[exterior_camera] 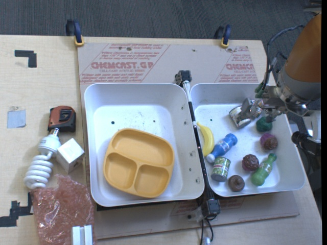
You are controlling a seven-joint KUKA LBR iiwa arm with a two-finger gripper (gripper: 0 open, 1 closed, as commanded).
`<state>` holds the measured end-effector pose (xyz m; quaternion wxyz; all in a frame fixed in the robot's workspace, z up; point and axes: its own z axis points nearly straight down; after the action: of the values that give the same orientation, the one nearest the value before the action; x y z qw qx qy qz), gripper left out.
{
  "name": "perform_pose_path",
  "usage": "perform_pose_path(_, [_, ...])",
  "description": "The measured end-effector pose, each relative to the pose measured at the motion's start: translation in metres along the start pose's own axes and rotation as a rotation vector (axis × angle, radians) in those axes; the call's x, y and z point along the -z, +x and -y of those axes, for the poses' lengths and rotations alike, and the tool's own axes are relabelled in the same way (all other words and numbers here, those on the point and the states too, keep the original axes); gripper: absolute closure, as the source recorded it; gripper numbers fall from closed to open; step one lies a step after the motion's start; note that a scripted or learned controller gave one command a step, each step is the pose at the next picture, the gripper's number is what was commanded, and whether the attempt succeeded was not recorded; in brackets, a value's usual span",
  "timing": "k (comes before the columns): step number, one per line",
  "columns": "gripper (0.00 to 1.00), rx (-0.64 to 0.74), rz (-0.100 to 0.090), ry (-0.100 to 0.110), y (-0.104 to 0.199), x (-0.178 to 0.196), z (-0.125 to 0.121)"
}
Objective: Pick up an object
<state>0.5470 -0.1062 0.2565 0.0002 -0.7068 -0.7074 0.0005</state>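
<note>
Arm enters from the right, orange band at the upper right corner; gripper (244,114) sits low over the upper part of the right bin (294,180). Whether it is spread, pressed together or gripping anything cannot be told from this slanted view; the metal end is blurred against the white floor. Just right of it lies a dark green round object (264,124), partly under the wrist hardware. Other contents of the right bin: a banana (206,138) against the left wall, a blue and white bottle (224,146) beside it, a small green can (220,168) below the bottle, a brown doughnut-like piece (236,182) near the front wall, a dark red round fruit (250,162), a purple round fruit (269,142), and a green bottle (263,170) lying tilted. Left bin (94,137) holds a yellow divided tray (138,162). On the surface left of the bins: tape measure (62,118), spiral light bulb (42,163), white cube (70,152), pink crumpled plastic bag (59,208).
</note>
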Motion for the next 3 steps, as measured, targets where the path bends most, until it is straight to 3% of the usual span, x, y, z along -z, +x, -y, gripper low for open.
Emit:
perform_pose_path(1, [0.0, -0.002, 0.0, -0.001, -0.017, -0.099, -0.022])
perform_pose_path(2, [0.0, -0.001, 0.0, -0.001, 0.0, -0.164, -0.025])
perform_pose_path(3, [1.0, -0.003, 0.0, -0.002, -0.001, -0.154, -0.026])
